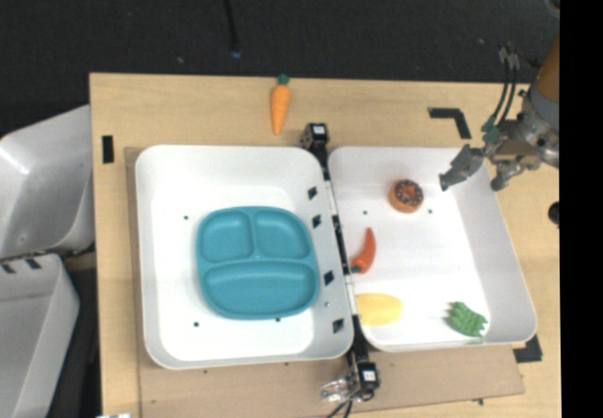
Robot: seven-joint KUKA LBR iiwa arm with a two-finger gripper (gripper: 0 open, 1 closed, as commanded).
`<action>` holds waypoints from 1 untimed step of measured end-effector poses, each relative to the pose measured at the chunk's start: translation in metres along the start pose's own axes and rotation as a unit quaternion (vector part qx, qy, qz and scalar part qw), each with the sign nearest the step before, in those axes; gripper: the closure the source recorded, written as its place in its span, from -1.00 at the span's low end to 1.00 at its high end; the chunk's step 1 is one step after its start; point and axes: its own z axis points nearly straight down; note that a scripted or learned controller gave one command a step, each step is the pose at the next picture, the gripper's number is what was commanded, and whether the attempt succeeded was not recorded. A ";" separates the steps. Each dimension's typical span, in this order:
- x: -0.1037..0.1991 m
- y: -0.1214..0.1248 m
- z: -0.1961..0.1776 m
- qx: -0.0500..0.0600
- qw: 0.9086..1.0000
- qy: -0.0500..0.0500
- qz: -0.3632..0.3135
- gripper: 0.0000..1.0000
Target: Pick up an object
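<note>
Two shallow white bins are set side by side at the middle of the frame, the left bin (155, 218) and the right bin (490, 247), presumably so that things can be moved from one to the other. The gripper (479, 173) is seen at the right of the frame, over the upper right corner of the right bin, with its two dark fingers spread wide and nothing between them; it is judged to be poised for a reach down into that bin. Four candidate objects are counted in the right bin: one round brown doughnut-like toy (407, 195) in the upper part, near the gripper; one red chili pepper (365, 250) lying by the left wall; one yellow toy (379, 309) at the lower left; and one green leafy toy (466, 319) at the lower right. They lie well apart from one another, which should leave room for the fingers around any of them. In the left bin one teal divided plate (256, 262) is laid flat, with three compartments. One toy carrot (280, 104) is left on the wooden bench (188, 105) above the bins, outside both. No object has yet been grasped.
</note>
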 end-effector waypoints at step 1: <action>0.001 0.002 -0.007 -0.006 1.000 -0.001 -0.001 -1.00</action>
